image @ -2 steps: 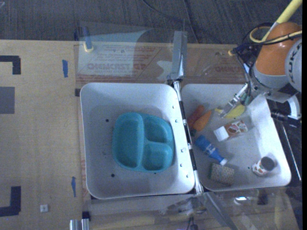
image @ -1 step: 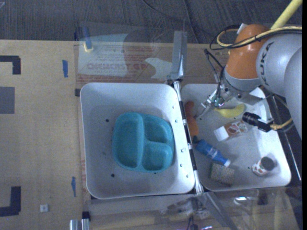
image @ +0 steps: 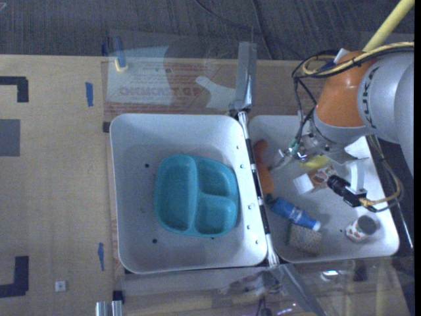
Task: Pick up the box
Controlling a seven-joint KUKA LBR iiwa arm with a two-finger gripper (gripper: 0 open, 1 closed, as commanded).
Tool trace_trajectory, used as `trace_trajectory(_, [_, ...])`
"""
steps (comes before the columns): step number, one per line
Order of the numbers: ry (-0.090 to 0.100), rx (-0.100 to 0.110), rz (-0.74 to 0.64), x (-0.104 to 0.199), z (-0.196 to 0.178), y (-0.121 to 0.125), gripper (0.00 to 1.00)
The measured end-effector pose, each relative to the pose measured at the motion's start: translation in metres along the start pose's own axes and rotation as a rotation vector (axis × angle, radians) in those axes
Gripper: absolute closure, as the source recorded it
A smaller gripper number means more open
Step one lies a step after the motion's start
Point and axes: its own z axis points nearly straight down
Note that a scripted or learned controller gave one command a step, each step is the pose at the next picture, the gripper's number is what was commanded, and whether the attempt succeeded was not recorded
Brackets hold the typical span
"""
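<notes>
The single arm (image: 368, 97) is being extended in from the right, with its orange band (image: 339, 101) being held above the wrist and the wrist being angled down over the right bin (image: 389, 241). The claw (image: 297, 154) is being held low over that bin's upper half. Whether the claw is set wide or narrow cannot be told, and no object is being seen gripped in it.

Two white bins are being carried side by side on the surface (image: 52, 196).

One small white box (image: 302, 184) is lying just below the claw, apart from it. One yellow item (image: 316, 163) is lying just right of the claw, partly covered by the wrist. One orange elongated item (image: 263, 166) is lying left of the claw, against the bin wall. One blue bottle (image: 294, 214) and one speckled block (image: 304, 237) are lying further below the claw. One small cup (image: 362, 227) is standing below and well right of it.

One teal divided tray (image: 196, 195) is resting in the left bin (image: 131, 127), well left of the claw.
</notes>
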Motion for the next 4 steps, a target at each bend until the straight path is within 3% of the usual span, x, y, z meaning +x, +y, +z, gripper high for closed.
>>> trace_trajectory(1, [0.005, 0.013, -0.156, -0.013, 0.001, 0.044, 0.00])
trace_trajectory(2, [0.000, 0.003, -0.157, -0.013, -0.011, 0.047, 1.00])
trace_trajectory(3, [0.000, 0.000, 0.162, -0.007, 0.000, 0.018, 1.00])
trace_trajectory(4, [0.000, 0.007, 0.385, 0.018, -0.097, 0.001, 1.00])
